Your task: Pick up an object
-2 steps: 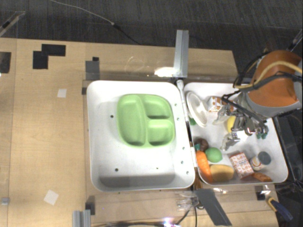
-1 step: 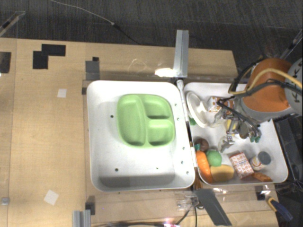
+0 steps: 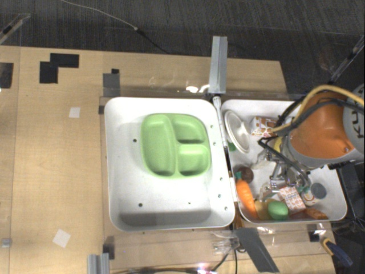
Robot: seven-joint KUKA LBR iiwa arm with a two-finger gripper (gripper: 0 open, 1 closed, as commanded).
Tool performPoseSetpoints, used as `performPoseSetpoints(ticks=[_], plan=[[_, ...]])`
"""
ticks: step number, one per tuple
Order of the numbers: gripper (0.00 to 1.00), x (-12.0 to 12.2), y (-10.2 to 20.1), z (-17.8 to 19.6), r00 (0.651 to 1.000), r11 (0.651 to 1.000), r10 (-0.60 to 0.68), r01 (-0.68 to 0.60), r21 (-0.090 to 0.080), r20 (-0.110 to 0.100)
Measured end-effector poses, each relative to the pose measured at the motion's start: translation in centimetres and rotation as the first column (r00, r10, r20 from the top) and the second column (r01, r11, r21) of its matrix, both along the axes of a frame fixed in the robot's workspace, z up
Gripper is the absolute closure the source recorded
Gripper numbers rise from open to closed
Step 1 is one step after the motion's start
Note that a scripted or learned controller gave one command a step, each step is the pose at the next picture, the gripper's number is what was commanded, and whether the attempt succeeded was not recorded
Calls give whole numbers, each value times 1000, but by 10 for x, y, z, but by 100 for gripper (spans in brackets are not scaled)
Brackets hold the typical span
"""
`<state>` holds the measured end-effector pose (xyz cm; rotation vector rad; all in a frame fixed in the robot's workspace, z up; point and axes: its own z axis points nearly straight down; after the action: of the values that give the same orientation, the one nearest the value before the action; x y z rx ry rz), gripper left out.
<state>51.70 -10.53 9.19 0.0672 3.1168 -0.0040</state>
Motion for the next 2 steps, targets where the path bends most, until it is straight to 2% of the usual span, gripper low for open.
performPoseSetpoints(ticks=[1, 2], plan=[[0, 123, 3, -3, 989, 989, -148, 148, -2, -9], [0, 26, -34, 0, 989, 989, -148, 148, 1, -8]])
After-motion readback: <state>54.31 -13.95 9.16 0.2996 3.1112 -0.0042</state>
